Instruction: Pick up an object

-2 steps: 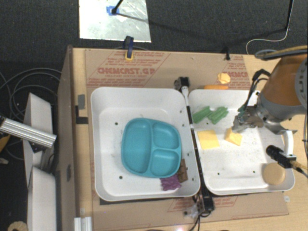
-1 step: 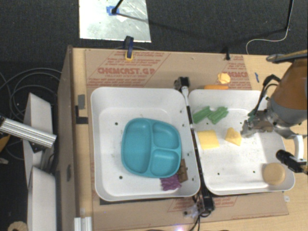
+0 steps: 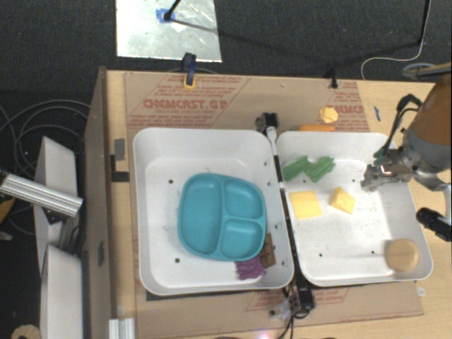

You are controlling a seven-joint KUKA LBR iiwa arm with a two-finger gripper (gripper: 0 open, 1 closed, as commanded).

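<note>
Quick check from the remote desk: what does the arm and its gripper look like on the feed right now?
The arm comes in from the right edge: an orange-brown band above a grey wrist section. A thin dark cable loops along its left side. The gripper is a compact grey metal assembly with dark parts and a small pale spot on its body, over the right bin. Finer markings are too blurred to read.

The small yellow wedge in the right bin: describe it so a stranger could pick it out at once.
Look in the right bin, the one the gripper hangs over. Near its middle lie two yellow pieces side by side, under the green pieces. The small yellow wedge is the chunkier one nearer the gripper; its neighbour, the yellow square, is flat and larger.
</note>
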